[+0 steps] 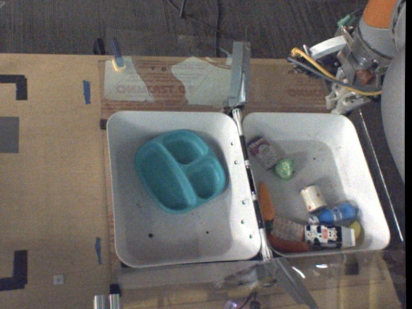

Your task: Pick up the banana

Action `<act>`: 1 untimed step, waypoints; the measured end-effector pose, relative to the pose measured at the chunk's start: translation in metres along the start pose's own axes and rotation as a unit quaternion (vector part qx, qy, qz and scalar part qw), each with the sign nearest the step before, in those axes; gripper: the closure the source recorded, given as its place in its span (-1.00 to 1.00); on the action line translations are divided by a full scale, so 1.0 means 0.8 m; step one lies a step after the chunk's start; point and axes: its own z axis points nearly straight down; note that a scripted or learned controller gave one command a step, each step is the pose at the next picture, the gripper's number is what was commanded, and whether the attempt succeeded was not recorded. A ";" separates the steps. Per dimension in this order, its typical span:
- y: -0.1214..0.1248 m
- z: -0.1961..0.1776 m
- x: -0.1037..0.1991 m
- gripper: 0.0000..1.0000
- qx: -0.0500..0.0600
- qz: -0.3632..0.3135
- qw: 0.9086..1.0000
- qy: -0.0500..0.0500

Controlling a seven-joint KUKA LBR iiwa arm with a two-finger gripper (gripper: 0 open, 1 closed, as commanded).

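We are seeing two white bins lying side by side, the left bin [122,224] carrying a teal divided plate [181,170]. The grey arm [380,24] is hanging past the right bin [370,172], near its far right corner, and its gripper [344,98] is sitting just above that rim. A yellow sliver, possibly the banana [356,229], is peeking out behind the blue bottle [338,214] and milk carton [329,236], well apart from the gripper, at the near right corner.
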 end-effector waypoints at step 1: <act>0.024 -0.148 0.002 1.00 -0.001 0.038 0.999 0.001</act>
